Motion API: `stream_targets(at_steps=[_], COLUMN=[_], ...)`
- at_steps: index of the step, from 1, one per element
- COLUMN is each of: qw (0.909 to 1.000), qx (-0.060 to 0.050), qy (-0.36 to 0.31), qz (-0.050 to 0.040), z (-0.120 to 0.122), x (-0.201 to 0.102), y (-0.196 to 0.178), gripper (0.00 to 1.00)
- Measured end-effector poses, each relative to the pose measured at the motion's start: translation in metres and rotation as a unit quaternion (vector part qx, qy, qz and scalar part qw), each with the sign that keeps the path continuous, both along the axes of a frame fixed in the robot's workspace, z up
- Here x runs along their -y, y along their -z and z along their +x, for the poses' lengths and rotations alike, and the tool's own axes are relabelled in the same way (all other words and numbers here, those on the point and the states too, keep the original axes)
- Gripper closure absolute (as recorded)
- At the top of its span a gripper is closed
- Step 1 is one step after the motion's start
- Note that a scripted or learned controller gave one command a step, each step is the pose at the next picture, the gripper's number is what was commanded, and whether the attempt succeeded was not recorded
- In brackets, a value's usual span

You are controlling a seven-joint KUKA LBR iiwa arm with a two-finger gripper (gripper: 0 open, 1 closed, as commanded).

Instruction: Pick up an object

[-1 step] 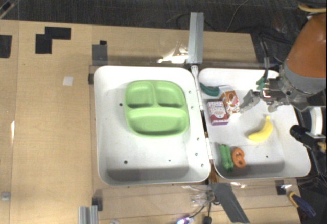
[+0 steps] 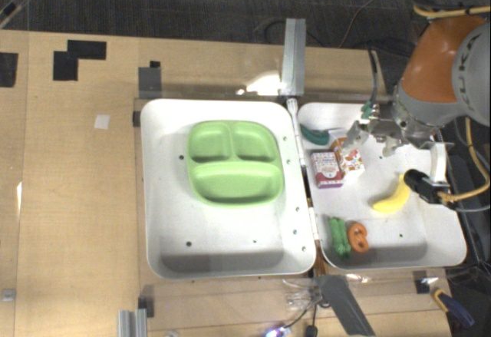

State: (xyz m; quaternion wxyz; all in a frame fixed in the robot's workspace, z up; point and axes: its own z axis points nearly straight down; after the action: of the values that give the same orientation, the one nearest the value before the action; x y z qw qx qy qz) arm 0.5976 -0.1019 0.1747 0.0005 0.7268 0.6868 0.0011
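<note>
Left to right: the left bin (image 2: 161,197) holds a green divided plate (image 2: 233,161) w/ three compartments, lying flat near the bin's middle. A metal divider post (image 2: 294,59) stands at the seam btwn bins. In the right bin (image 2: 449,239): a teal item (image 2: 313,133) near the upper left corner, partly hidden by the bin wall, shape hard to make out; a small pink-and-white carton (image 2: 326,168) just beside a red-and-white packet (image 2: 350,160), print too small to read; at the front edge a green vegetable-like piece (image 2: 338,236) touching an orange ring-shaped piece (image 2: 357,236); a yellow banana (image 2: 392,199) further right, its upper end covered by a black part of the arm. The gripper (image 2: 367,128) hangs over the bin's upper middle, above and right of the packet; fingers blur into the wrist hardware, so apart or together cannot be told. Nothing is seen btwn them. Arm (image 2: 441,59) cut off at frame's right.
</note>
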Motion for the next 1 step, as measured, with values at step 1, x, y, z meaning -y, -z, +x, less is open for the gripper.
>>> stream_targets(at_steps=[1], qw=[0.9971], qx=[0.001], qy=[-0.076], qz=[-0.0008], z=[0.0483], x=[-0.0103], y=[0.0796], gripper=[0.0])
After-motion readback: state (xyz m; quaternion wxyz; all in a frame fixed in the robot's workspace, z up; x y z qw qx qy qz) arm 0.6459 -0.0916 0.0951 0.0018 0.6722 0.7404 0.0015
